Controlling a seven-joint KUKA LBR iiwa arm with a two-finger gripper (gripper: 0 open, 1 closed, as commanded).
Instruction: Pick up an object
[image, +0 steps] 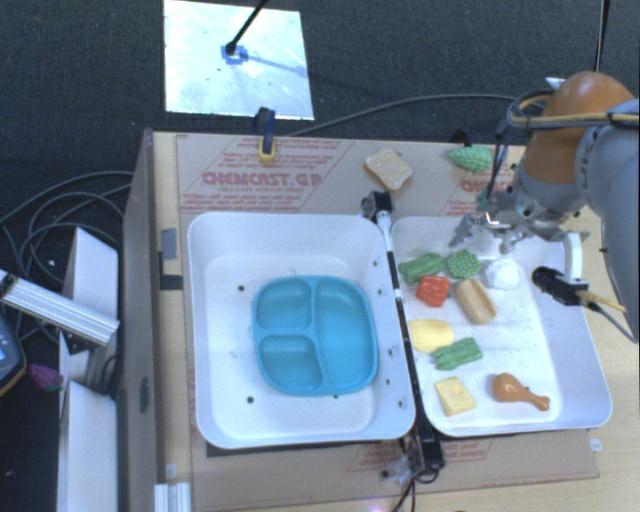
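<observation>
Above, the gripper hung over the far end of the right bin, its fingers spread with nothing between them. Just below it lay a white ball, beside a green textured piece and a hot-dog bun. Farther out, the left bin held a blue divided tray.

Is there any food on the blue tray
No, the blue tray sits bare in the left bin; the toy food lies in the right bin.
</observation>
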